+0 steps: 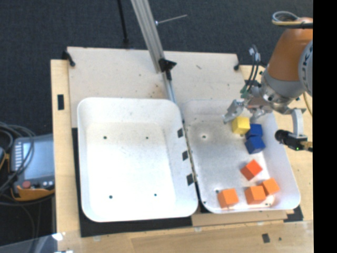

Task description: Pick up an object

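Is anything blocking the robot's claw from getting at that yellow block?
Nothing visible does. The gripper hangs right over the yellow block in the right bin. Two blue blocks sit close against the yellow one's right side and might crowd the grasp.

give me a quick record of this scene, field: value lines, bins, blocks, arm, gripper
bins: two shallow white bins side by side, left bin, right bin
yellow block: right bin, upper part, beside the gripper
blue blocks: two, just below the yellow one
orange blocks: four, lower right of the right bin
arm: grey with orange band, reaching in from the right
gripper: over the right bin's upper part, right above the yellow block
grasp: none visible
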`<action>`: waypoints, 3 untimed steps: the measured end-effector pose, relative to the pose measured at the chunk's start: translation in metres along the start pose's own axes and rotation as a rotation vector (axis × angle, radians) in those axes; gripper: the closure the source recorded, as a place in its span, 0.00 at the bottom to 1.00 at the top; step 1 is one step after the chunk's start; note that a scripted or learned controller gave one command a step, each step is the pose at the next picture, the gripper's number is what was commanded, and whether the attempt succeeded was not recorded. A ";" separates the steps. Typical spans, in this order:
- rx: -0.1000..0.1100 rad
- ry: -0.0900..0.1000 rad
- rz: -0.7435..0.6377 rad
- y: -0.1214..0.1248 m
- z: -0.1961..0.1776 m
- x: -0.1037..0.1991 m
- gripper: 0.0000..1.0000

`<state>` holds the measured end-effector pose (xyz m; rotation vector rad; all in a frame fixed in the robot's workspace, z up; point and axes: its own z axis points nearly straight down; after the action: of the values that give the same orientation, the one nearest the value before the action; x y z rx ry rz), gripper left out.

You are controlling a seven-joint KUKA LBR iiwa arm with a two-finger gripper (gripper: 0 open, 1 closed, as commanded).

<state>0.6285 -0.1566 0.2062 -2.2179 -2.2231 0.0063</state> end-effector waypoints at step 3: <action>-0.008 0.001 0.007 -0.007 0.081 0.005 1.00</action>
<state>0.6214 -0.1522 0.1255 -2.2295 -2.2185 -0.0046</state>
